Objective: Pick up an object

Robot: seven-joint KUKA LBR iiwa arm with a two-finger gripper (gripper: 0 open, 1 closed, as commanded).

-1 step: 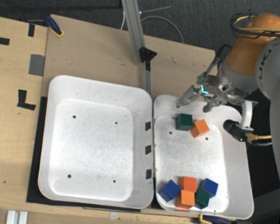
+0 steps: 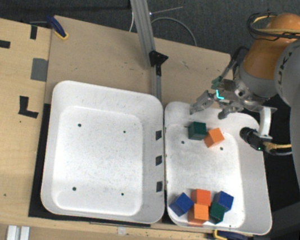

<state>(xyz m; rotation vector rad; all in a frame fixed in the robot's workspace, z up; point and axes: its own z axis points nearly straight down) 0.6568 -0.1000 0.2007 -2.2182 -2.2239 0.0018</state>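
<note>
My gripper [image 2: 213, 108] hangs over the far end of the right bin [image 2: 254, 179], fingers spread open with nothing between them. Just below it lie a dark green cube [image 2: 196, 130] and an orange cube [image 2: 214, 137], side by side and almost touching. At the bin's near end sits a cluster: a blue cube [image 2: 181, 203], two orange cubes [image 2: 201, 197] [image 2: 200, 212], a second blue cube [image 2: 225, 200] and a green cube [image 2: 216, 212].
The left bin [image 2: 54, 146] lies beside the right one. A grey metal pole [image 2: 146, 25] slants in from the top toward the bins' shared far corner. The arm's grey and orange body fills the upper right.
</note>
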